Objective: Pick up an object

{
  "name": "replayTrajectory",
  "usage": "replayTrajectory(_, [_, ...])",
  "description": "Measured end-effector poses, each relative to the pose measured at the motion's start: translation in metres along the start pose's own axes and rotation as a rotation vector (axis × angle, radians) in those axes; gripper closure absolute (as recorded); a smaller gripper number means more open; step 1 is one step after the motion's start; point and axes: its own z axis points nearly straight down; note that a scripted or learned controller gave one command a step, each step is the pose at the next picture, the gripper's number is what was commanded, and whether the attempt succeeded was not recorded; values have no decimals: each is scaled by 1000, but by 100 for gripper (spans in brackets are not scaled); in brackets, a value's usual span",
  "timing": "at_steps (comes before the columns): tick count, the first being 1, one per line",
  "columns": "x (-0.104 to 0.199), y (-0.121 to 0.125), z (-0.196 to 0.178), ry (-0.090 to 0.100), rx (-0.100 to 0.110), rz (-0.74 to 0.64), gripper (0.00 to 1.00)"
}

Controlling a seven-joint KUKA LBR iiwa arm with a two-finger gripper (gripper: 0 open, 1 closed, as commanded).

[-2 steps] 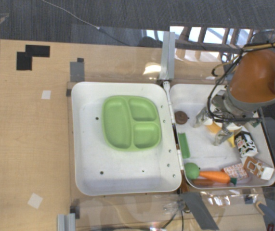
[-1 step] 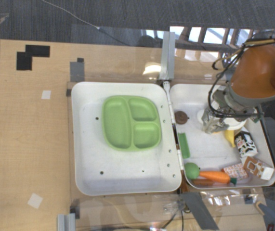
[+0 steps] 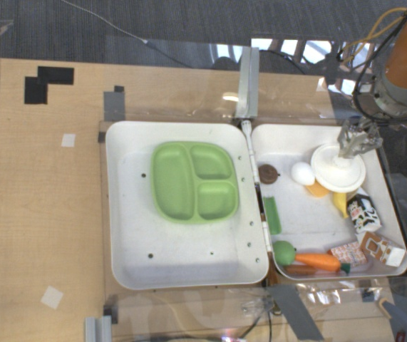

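The claw sits at 2 o'clock in the right bin, directly over a white round dish; whether its jaws are wide or narrow cannot be told, and nothing is seen gripped. Under the dish, an orange piece and a yellow piece are partly hidden, with a white egg at its 9 o'clock. A carrot lies at 6 o'clock among small cartons too blurred to identify; the left bin holds a green divided plate
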Motion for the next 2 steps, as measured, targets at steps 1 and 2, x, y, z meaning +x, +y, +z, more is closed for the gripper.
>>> replayTrajectory(1, [-2,2,3,0,-7,-3,0])
replayTrajectory(2, [-14,32,66,-6,13,-131,0])
